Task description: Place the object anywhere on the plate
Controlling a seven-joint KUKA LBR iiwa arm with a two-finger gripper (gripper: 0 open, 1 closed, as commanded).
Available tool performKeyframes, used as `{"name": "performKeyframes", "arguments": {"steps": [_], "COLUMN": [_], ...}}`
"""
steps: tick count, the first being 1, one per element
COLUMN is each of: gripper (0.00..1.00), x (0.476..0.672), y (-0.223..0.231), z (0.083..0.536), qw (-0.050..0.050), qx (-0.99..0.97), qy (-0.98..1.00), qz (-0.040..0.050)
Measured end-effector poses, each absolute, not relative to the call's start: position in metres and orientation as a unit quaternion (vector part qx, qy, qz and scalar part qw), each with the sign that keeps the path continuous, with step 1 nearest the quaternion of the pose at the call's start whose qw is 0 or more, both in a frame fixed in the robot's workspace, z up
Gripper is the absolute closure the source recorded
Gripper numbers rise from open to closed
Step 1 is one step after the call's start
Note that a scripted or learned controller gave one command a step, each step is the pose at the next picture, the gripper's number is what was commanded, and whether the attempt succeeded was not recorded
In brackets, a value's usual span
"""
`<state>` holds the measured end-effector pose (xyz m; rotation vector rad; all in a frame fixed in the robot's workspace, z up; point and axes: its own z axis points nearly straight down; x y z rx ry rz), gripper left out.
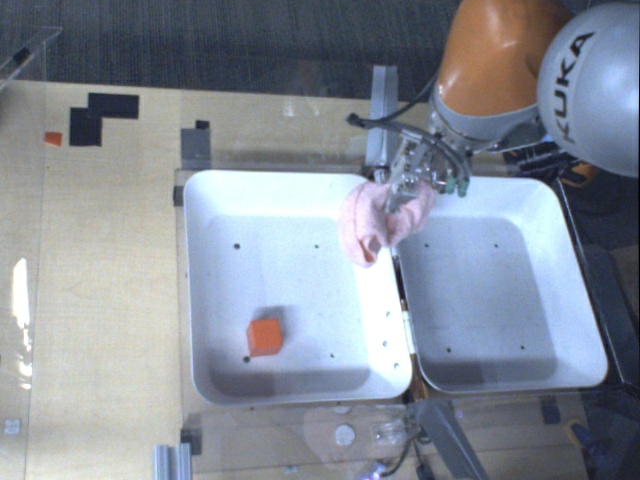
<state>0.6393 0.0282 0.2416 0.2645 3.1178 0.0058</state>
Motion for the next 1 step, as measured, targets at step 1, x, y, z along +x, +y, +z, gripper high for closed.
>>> {"name": "performKeyframes", "arguments": {"steps": [1], "gripper": [1.00], "x": [0.6215], "y": [0.0869], "z": [0.2354], "qw": [0.005], "qx": [0.000], "qy": [1.000], "qz": [0.0019]}}
